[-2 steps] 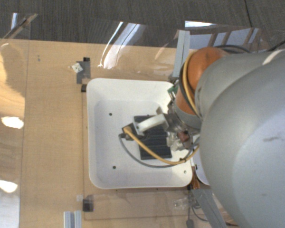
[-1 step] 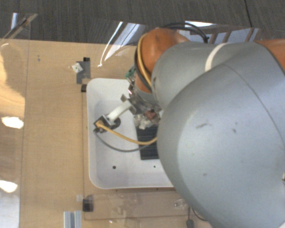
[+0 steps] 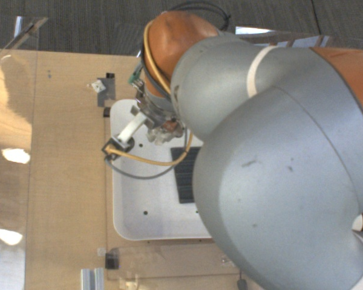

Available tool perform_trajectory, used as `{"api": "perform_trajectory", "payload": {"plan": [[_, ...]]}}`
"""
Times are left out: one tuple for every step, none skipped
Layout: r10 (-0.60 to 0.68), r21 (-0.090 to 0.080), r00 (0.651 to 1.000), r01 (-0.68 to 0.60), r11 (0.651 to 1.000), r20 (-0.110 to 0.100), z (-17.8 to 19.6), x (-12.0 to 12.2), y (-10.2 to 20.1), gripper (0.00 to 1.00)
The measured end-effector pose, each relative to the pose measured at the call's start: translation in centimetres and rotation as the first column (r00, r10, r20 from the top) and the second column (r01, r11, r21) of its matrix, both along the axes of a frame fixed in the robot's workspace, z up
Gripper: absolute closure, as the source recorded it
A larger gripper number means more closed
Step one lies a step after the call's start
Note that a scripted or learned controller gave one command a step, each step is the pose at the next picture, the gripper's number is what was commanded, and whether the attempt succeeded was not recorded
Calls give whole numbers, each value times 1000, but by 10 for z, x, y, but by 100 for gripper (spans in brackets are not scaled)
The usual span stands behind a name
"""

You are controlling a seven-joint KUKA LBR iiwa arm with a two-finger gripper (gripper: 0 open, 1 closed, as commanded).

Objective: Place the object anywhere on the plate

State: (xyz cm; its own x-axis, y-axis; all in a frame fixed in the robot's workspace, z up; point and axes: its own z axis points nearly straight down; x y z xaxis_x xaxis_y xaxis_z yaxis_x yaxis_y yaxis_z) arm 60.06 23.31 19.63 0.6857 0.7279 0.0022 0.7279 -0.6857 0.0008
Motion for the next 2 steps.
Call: {"api": "perform_trajectory", "payload": {"plan": [[209, -1, 978, -209, 978, -1, -9, 59, 2, 100], [731, -1, 683, -731, 683, 1, -30, -4, -41, 100]]}}
